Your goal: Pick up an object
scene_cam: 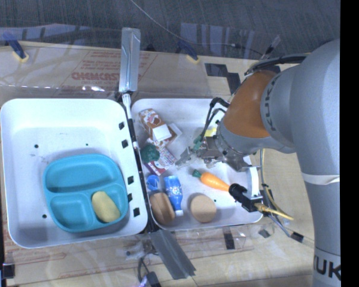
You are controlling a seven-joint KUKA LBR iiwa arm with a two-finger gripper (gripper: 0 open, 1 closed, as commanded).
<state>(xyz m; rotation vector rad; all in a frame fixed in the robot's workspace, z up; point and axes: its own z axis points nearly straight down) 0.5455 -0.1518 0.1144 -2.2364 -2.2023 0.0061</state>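
The gripper (196,150) hangs low over the middle of the right bin (185,107), and from here I cannot tell how it is set. Just beside it lies a toy carrot (214,181), with a round tan bun (203,208) nearer the front wall. A blue bottle (173,192) and a brown bun (161,207) sit against the divider, a snack packet (157,127) farther back. The left bin (24,118) holds a blue tray (78,175) with a yellow potato (106,206) in its compartment.

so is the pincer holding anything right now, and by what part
Cannot be told. The pincer is low in the right bin among the snack packets, and nothing is visibly gripped. The carrot lies apart from it.
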